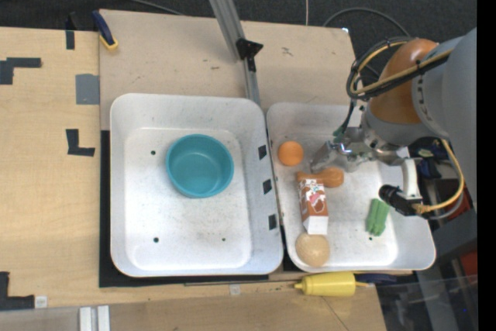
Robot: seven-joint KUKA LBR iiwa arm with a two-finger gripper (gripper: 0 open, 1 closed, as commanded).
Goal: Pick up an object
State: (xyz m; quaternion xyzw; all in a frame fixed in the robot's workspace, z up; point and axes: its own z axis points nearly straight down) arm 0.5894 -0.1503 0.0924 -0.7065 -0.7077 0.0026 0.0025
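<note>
Left bin (132,244): teal bowl (200,165), well apart from arm. Right bin (415,252): orange ball (291,153) at far left, carton (313,206) long axis near-to-far, tan ball (312,249) just near it, green piece (377,216) to right. Gripper (329,161) low over orange oblong piece (333,177), which lies touching or just near-side of fingertips, long axis left-right. Finger state: cannot tell. Nothing seen held.
</note>
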